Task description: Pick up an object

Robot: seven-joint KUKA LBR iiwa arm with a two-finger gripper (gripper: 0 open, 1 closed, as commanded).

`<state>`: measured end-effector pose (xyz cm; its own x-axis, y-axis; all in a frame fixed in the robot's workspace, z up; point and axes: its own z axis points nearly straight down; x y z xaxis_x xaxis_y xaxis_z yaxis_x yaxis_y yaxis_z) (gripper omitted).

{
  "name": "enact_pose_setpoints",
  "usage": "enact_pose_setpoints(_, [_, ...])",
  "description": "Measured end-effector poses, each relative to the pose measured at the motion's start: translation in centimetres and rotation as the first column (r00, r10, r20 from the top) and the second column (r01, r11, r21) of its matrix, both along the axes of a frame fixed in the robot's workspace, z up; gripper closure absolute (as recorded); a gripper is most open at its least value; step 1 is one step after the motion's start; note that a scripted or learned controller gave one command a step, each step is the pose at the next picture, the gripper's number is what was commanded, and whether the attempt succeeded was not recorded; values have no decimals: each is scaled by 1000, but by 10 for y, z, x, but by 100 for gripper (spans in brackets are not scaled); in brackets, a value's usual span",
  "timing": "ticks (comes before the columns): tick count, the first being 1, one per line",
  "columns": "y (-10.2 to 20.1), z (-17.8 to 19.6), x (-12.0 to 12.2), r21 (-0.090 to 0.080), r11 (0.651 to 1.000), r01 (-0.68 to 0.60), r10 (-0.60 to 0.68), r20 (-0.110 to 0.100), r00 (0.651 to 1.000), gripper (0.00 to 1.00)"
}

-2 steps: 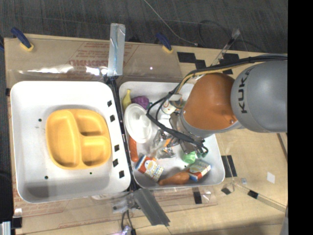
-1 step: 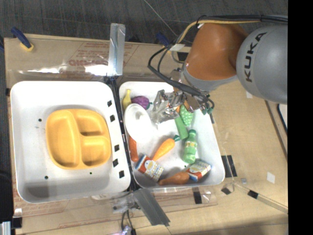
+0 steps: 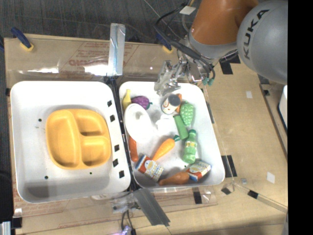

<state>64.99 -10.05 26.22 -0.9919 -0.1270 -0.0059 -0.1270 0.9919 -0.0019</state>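
Metal-grey and poised over the upper rim of the right white bin (image 3: 213,131), the two-finger gripper (image 3: 168,80) is seen with nothing between its fingers — whether they are spread or closed cannot be told. The nearest candidate, a small round can-like object with a dark and white top (image 3: 170,103), lies just below it in the frame, in the bin's upper middle. An orange plastic carrot (image 3: 164,149) is laid diagonally, further down — lower left to upper right.
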Motion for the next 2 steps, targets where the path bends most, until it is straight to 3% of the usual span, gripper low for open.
enact_pose_setpoints(1, [-38,45,-81,0,913,408,-408,-2,913,100])
enact_pose_setpoints(2, [-49,-20,-143,0,875,484,-484,-7,875,100])
